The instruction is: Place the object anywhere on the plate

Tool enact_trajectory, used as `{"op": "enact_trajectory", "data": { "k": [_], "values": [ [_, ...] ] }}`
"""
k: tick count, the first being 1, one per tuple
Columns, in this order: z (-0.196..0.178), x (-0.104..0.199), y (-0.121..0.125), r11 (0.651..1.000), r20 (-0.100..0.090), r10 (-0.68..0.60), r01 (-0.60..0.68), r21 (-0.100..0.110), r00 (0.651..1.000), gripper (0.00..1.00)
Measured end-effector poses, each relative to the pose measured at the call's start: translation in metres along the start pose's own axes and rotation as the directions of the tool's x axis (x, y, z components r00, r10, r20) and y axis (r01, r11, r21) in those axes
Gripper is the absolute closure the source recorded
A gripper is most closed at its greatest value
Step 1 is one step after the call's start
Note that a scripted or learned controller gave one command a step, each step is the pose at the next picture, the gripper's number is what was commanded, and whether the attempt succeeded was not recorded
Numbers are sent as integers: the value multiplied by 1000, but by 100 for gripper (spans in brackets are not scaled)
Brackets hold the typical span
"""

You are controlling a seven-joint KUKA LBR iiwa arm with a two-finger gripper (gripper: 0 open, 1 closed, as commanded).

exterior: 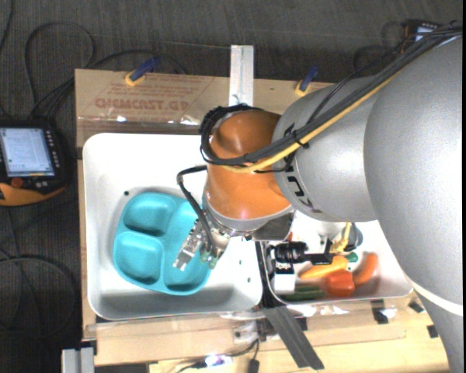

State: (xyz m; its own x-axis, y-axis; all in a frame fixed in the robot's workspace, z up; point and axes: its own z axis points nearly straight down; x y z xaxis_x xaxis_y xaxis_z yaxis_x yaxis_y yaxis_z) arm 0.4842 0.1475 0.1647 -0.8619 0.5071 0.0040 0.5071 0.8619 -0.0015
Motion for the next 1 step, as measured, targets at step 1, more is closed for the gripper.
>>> {"op": "enact_trajectory", "data": {
  "k": [1],
  "values": [
    [-33,8,11,966,3,-260,260,1,966,100]
  ]
}}
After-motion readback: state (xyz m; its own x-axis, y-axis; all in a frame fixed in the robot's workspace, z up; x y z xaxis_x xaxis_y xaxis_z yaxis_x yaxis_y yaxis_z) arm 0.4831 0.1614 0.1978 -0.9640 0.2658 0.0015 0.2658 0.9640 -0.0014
